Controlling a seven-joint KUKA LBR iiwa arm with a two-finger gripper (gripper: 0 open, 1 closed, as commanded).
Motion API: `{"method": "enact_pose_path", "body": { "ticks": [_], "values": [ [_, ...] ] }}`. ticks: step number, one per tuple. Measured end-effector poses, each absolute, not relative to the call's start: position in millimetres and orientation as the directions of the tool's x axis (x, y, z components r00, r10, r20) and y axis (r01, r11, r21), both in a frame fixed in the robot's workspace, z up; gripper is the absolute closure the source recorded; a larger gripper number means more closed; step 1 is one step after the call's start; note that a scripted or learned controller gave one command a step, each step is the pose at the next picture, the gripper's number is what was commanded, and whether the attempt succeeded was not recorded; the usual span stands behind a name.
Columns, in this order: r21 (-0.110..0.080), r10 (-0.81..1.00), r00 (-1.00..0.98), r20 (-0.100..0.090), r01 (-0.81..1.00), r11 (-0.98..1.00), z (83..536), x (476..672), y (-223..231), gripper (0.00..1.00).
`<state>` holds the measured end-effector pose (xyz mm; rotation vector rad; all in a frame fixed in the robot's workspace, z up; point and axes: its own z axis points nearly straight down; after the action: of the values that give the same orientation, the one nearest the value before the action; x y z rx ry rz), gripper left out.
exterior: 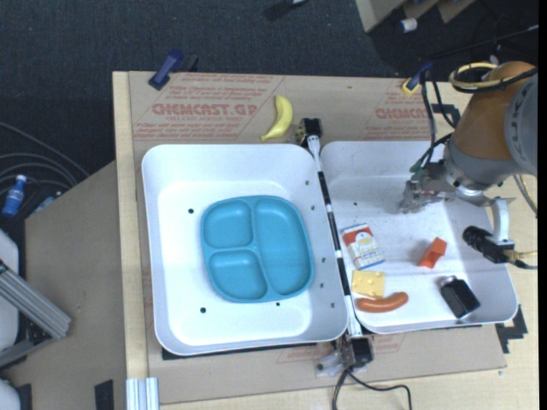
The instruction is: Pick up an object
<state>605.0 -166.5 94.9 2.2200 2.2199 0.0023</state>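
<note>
In the right bin (385, 165) lie several small objects: a red and white carton (362, 244), a yellow cheese wedge (368, 281), a sausage (381, 301), an orange block (432, 253) and a black block (459, 296). My gripper (419, 196) hangs low over the bin's back part, above bare floor, well behind the orange block. I see nothing held at its tips. The arm's grey and orange wrist (491, 131) rises to its right.
The left bin (171, 186) holds a blue divided tray (255, 248). A yellow banana (279, 118) lies on the cardboard behind the bins. A black clamp (311, 130) sits at the seam between the bins. Cables trail at the far left.
</note>
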Motion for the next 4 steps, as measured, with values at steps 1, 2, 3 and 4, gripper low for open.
{"method": "enact_pose_path", "body": {
  "ticks": [1,2,3,4],
  "values": [
    [0.002,1.000,0.000,0.000,1.000,0.000,95,604.8,-167,0.00],
    [0.001,1.000,-0.001,0.000,1.000,0.001,85,664.1,-175,0.00],
    [0.003,1.000,-0.002,-0.003,1.000,0.002,96,664.9,-175,1.00],
    [0.003,1.000,-0.002,-0.002,1.000,0.002,95,664.8,-175,0.00]
  ]
}}
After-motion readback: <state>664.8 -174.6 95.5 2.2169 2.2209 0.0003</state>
